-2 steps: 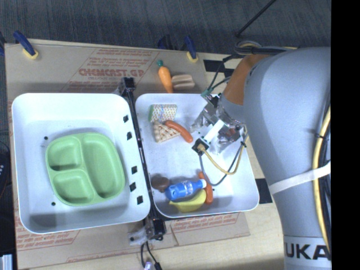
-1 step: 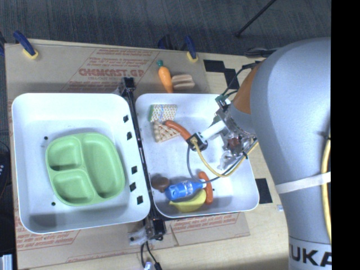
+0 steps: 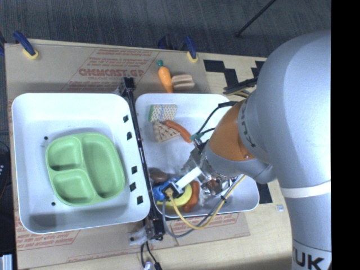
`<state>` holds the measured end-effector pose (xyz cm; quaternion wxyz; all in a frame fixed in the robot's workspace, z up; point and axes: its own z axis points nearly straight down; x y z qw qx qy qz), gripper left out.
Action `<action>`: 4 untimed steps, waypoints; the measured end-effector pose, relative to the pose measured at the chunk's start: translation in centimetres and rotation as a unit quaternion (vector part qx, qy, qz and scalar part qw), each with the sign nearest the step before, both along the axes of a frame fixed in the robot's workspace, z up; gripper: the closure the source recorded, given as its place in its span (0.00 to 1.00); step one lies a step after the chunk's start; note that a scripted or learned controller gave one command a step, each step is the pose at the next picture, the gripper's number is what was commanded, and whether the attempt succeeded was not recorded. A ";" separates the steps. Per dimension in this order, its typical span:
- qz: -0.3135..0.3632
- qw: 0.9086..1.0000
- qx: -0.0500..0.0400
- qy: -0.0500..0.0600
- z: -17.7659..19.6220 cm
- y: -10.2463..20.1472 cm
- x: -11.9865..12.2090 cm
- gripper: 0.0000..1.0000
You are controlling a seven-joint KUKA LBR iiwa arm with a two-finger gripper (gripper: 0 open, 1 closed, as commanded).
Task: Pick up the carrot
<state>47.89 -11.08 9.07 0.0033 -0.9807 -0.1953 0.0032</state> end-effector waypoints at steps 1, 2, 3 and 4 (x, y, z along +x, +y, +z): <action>0.003 1.000 0.000 0.001 1.0 0.0 0.0 1.00; -0.032 0.999 -0.001 -0.002 17.7 1.8 1.3 1.00; -0.047 0.999 -0.001 -0.002 23.7 0.5 0.3 1.00; -0.047 0.999 -0.001 -0.002 23.7 0.5 0.3 0.00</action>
